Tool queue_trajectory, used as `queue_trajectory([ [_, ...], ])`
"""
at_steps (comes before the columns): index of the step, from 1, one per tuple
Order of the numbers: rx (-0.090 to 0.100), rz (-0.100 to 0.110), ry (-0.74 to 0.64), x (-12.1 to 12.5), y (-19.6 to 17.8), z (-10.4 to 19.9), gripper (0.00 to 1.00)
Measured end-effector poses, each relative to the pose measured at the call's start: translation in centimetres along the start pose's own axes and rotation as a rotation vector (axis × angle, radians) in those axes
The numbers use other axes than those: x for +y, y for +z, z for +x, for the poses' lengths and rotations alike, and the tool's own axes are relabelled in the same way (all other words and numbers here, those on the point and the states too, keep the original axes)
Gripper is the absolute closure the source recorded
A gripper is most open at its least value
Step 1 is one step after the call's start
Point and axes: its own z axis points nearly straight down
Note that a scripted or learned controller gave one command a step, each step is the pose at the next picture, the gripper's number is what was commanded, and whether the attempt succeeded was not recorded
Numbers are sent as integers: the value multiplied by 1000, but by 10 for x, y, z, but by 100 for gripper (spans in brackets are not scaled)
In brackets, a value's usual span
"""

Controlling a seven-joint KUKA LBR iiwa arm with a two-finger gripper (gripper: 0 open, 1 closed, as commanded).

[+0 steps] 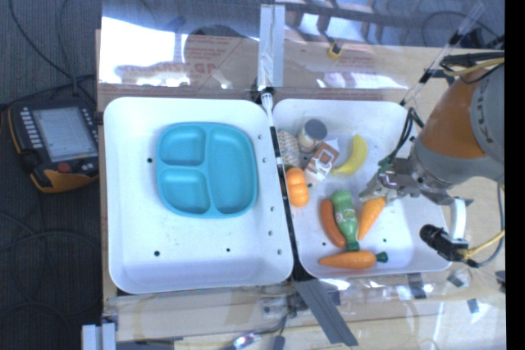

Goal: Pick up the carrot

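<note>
Three carrots lie in the right bin (394, 246). One carrot (349, 260) with a green top rests flat near the front wall. A second carrot (370, 218) lies slanted, its upper end right beneath my gripper (385, 186). A third carrot (330, 223) sits partly under a green bottle (346, 217). My gripper hangs low over the bin's right side, just above and to the right of the slanted carrot. I see nothing lifted off the bin floor.
An orange fruit (297, 189), a banana (354, 156), a small box (322, 161) and a grey can (314, 129) crowd the right bin's back left. A blue divided plate (205, 169) lies in the left bin (139, 250). A teach pendant (53, 145) sits on the floor at left.
</note>
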Motion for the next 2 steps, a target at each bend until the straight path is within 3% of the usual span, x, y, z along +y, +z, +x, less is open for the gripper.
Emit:
queue_trajectory([
  [1, -6, -1, 121, 25, -83, 33, 100],
  [2, -7, 1, 112, -16, -71, 9, 100],
])
